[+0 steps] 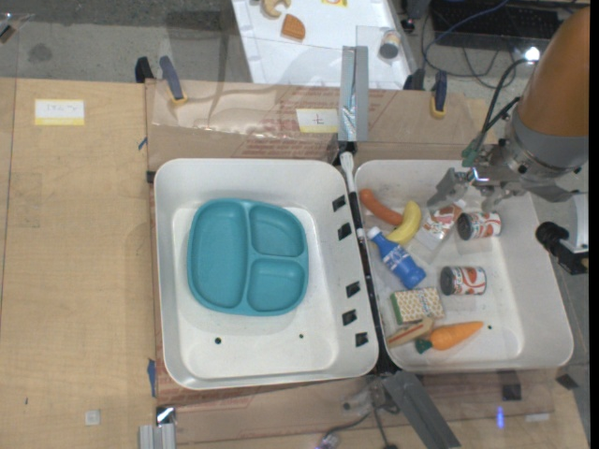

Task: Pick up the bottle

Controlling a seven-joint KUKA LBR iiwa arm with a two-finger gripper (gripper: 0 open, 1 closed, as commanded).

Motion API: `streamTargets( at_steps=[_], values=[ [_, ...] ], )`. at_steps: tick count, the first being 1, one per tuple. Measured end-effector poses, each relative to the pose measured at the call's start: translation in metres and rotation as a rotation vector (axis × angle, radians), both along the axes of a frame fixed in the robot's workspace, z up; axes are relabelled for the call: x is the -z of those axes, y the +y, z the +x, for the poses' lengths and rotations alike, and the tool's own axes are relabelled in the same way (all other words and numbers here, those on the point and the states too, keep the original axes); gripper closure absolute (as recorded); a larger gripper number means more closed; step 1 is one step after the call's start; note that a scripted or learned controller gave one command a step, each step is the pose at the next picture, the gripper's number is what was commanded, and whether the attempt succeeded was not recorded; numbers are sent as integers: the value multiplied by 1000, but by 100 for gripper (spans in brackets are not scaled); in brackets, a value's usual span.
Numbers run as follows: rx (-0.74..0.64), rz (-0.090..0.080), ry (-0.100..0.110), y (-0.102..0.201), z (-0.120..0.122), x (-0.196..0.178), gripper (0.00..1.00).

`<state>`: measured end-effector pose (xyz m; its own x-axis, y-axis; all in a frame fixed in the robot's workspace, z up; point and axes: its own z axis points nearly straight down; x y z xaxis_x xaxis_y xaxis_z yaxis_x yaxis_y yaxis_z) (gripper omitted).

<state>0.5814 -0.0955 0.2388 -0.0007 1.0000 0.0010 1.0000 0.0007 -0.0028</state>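
My end effector (460, 187) hangs at the upper middle of the right bin (552, 340), over the cans; I cannot tell its opening state. The blue bottle (398, 260) lies down-left of it in the frame, near the bin's left wall, long axis running upper left to lower right, white cap uppermost.
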Motion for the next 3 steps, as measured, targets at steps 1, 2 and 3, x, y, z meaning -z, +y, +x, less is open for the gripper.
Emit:
streamTargets(
  at_steps=[1,2,3],
  values=[
    [-200,-1,-3,27,-2,132,0],
    [-195,0,-4,25,-2,123,100],
    [169,-2,-2,73,20,-21,100]
  ],
)
